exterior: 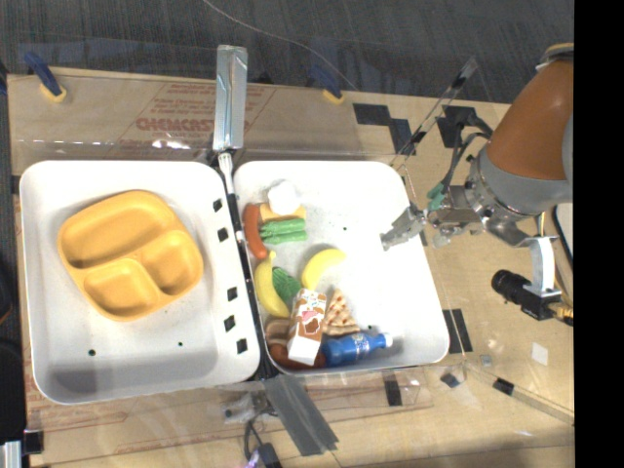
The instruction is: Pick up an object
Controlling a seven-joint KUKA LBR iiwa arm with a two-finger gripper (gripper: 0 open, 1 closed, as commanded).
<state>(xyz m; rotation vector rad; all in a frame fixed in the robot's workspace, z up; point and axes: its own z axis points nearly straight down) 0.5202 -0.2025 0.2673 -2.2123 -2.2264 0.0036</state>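
Fingers [402, 230] over right bin [414, 291] of toy food [302, 281]; left bin [39, 261] holds yellow tray [130, 252].

dark carpet [117, 8] — tan bench [507, 349]

Grey arm [522, 178], orange band [536, 115]

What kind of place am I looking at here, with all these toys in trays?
Probably a robot test bench in a lab: a grey-and-orange arm reaches over two white bins, toy food is piled in one, and a yellow divided tray lies in the other.
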